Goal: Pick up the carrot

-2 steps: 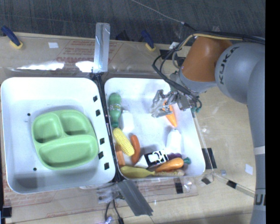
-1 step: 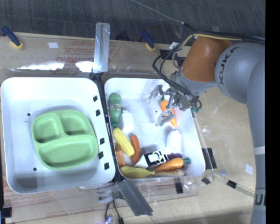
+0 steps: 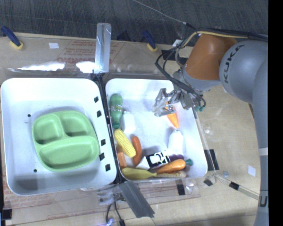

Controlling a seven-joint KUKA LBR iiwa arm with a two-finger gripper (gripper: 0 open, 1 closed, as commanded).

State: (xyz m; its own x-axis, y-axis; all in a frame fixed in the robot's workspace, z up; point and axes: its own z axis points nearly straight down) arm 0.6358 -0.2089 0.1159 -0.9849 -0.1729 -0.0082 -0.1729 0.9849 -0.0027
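Note:
A small orange cone-shaped carrot (image 3: 173, 118) points down toward the right bin's (image 3: 146, 86) floor near its right wall. Its thick top end sits between the fingers of my gripper (image 3: 166, 105), which is shut on it. The grey arm with its orange band (image 3: 205, 55) reaches in from the upper right. A second, longer orange piece with a green tip (image 3: 172, 165) lies at the front of the same bin.
The right bin also holds a green bottle-shaped toy (image 3: 116, 108), a corn cob (image 3: 124, 142), a red-orange sausage (image 3: 137, 149), a yellow banana (image 3: 137, 173), a white bottle (image 3: 175, 139) and a black-and-white item (image 3: 156, 159). A green divided plate (image 3: 64, 139) lies in the left bin (image 3: 14, 93).

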